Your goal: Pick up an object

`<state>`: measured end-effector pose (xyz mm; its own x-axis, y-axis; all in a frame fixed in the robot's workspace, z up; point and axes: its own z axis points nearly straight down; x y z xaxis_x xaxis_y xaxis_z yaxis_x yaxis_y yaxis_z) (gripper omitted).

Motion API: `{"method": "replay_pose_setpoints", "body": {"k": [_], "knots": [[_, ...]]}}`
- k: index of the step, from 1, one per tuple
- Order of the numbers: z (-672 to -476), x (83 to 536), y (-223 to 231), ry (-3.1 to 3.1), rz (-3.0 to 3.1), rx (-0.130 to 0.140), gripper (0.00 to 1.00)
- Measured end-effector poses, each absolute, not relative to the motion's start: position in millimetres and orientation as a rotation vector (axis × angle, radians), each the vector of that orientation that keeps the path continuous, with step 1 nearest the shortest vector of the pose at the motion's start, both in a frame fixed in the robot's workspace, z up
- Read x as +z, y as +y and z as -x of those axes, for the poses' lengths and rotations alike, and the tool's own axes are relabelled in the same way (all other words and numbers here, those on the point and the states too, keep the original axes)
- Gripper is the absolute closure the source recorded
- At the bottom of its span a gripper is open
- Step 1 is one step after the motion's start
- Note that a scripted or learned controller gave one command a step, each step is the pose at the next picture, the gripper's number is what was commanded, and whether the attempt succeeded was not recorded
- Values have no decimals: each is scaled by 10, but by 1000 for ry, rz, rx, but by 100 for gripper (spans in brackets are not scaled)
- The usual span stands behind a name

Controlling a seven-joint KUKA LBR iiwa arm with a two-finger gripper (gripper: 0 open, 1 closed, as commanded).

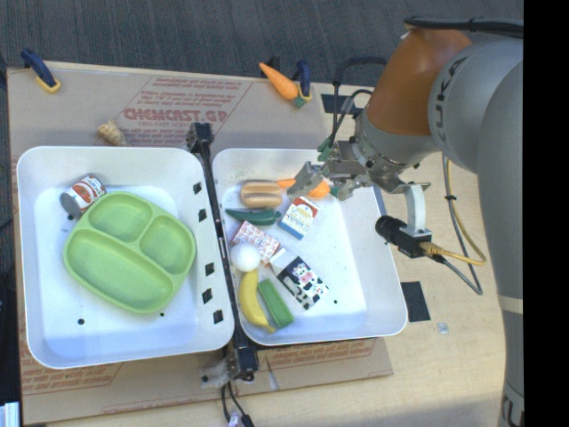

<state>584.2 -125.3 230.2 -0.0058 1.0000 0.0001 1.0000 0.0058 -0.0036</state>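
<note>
My gripper is low over the back of the right bin, right at an orange carrot-like piece that pokes out to its left. A hot dog lies just left of that, with a dark green pepper below it. A small blue and red carton sits just in front of the gripper. Further forward lie a pink patterned packet, a white egg, a banana, a green cucumber and a cow-print box.
The left bin holds a green divided plate and a small can. On the bench behind the bins lie a toy carrot and a cork. A black divider clip runs between the bins.
</note>
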Motion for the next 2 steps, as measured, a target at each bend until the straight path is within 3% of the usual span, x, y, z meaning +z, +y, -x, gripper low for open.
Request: {"method": "replay_pose_setpoints", "body": {"k": [1,2], "knots": [[-5237,3766,-1317,-2233,2220,-3,0],[-4762,2701,-1657,-2227,2215,4,0]]}}
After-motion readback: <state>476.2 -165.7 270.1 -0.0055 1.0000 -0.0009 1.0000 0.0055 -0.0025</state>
